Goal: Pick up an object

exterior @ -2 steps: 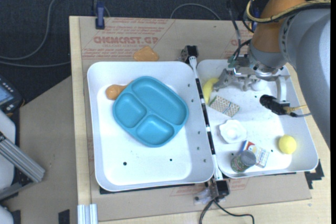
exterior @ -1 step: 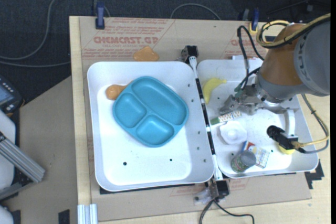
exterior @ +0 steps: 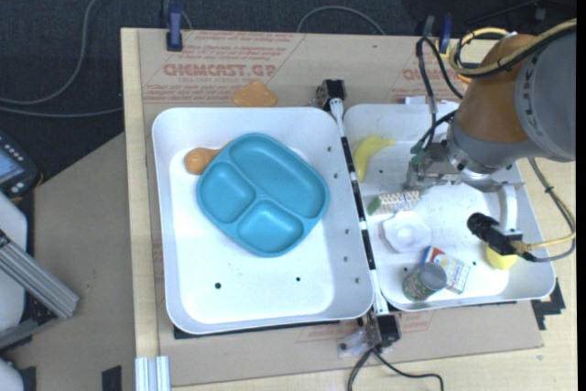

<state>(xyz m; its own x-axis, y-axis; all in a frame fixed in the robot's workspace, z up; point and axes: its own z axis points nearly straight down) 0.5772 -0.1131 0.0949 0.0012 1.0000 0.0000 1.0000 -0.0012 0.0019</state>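
**Gripper low in the right bin, objects just below the fingers**

The gripper [exterior: 423, 171] hangs in the right bin [exterior: 526, 284]; whether its fingers are open I cannot tell. The nearest object, a small white piece [exterior: 396, 200], lies just below-left of them, the yellow banana [exterior: 368, 151] to their left.

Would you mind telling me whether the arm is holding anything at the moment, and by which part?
That cannot be told. The tool is low in the right bin, near the yellow item, but the arm's wrist hides its tip, and no object shows in it.
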